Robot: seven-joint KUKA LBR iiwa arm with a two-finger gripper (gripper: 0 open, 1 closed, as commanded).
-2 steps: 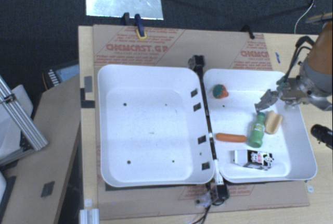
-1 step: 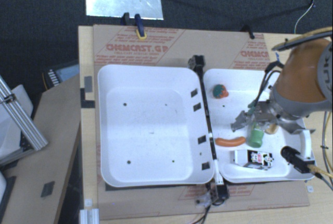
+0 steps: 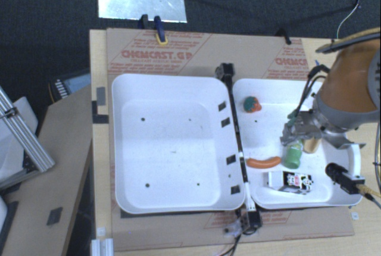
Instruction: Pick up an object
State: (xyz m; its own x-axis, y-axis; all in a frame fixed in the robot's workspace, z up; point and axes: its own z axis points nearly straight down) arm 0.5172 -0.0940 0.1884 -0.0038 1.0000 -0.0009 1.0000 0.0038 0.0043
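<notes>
The right bin (image 3: 268, 91) holds several small things. A red and green strawberry-like toy (image 3: 252, 104) lies near its far left corner. An orange sausage-shaped piece (image 3: 263, 162) lies by the left wall. A green block (image 3: 292, 156) sits just right of it, with a tan piece (image 3: 311, 145) beside that. A white and black box (image 3: 290, 180) lies near the front wall. My gripper (image 3: 293, 134) hangs directly over the green block's top end, and whether it touches the block is hidden by the wrist.
The left bin (image 3: 119, 130) stands beside the right one, with a black divider strip (image 3: 233, 136) and clips between them. The orange-banded arm (image 3: 354, 85) covers the right bin's right side. A black part (image 3: 342, 177) juts out near the front right corner.
</notes>
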